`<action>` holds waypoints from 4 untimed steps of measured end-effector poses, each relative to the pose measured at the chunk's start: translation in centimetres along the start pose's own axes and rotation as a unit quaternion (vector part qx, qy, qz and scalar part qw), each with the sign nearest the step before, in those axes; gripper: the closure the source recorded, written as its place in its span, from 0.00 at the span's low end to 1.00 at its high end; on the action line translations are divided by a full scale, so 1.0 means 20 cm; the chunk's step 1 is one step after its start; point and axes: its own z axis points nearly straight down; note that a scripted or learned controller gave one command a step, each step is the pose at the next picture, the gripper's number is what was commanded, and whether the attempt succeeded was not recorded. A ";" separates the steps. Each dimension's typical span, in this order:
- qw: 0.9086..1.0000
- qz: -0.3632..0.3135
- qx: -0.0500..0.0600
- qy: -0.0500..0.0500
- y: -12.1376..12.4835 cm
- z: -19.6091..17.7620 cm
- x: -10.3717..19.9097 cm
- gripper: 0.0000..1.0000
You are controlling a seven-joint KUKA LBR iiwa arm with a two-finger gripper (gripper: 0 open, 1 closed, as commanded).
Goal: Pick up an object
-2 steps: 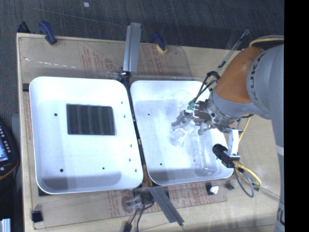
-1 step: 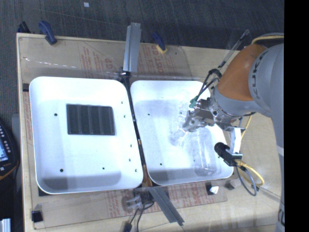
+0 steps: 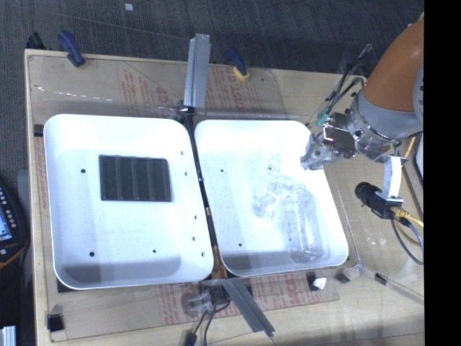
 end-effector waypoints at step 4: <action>0.989 0.149 0.004 0.000 -0.29 -0.25 -0.10 0.00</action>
